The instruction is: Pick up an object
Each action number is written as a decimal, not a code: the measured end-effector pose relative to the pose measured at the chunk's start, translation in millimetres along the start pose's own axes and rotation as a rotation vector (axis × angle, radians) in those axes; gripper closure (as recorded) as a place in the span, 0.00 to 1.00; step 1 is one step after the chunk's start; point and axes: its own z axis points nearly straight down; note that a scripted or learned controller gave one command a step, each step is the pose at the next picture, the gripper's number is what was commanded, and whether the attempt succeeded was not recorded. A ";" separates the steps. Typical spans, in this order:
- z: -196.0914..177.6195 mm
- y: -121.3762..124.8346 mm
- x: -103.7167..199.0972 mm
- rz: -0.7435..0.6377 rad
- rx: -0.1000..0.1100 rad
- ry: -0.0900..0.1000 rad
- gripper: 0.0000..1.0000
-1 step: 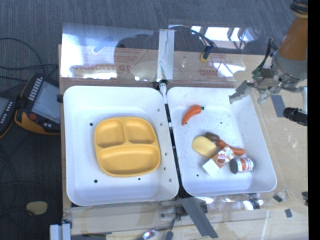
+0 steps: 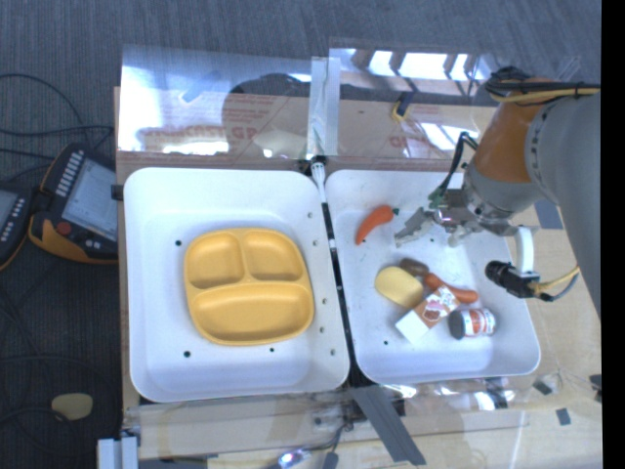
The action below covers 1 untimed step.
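Note:
The right bin holds an orange carrot-like piece at its upper left. Lower down lie a yellow lemon-shaped object, a brown piece, an orange stick, a red-and-white carton and a small can. My gripper hangs over the upper middle of this bin, right of the carrot and above the lemon, with its fingers spread open and nothing between them.
The left bin carries a yellow compartment plate. A teach pendant lies left of the bench. Clear panels stand behind both bins. A black connector with cable hangs off the arm over the right bin's right side.

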 end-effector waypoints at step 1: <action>11.3 -48.6 36.8 0.003 -0.011 -0.005 0.00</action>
